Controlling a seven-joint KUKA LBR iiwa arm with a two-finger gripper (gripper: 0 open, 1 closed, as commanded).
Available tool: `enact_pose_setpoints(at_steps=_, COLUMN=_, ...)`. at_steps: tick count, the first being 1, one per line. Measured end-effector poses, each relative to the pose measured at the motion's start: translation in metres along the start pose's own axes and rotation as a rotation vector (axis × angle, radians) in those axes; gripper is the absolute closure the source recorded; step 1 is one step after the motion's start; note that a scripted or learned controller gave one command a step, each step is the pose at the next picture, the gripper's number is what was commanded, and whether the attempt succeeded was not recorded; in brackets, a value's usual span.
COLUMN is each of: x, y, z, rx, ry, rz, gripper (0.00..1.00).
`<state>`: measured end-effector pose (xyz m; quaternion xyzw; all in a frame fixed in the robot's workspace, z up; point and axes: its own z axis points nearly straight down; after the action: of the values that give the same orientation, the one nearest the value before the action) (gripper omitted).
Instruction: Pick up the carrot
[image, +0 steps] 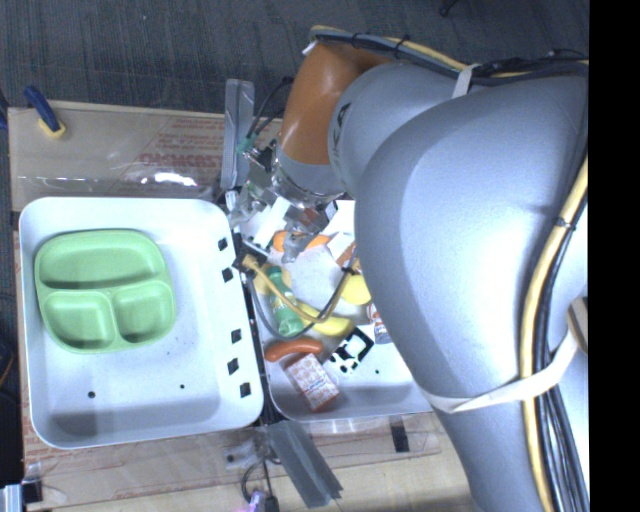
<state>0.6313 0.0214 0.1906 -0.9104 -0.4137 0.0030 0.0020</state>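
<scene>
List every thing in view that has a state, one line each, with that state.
Green tray: lying flat in the left bin, its three compartments bare.
Hand: down inside the right bin, over the heap of items.
Hot dog: lying flat on the right bin's floor.
Brown packet: lying flat beside the hot dog.
Banana: lying in the heap.

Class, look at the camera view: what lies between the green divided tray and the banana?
The left bin's bare white floor, then both bins' adjoining rims with black marks; the green divided tray and banana occupy different bins.
</scene>
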Motion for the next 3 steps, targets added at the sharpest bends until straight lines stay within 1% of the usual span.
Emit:
enact_pose_setpoints(at_steps=1, x=0.009, y=-0.007, z=0.0, rx=0.001, ry=-0.002, rz=-0.299, gripper=0.0)
enact_pose_setpoints(at_steps=2, x=-0.065, y=0.042, z=0.0, rx=0.0, ry=-0.001, rz=-0.41, gripper=0.0)
enact_pose_setpoints(at_steps=3, x=-0.105, y=0.055, z=0.065, rx=-0.001, ry=0.0, rz=-0.632, gripper=0.0)
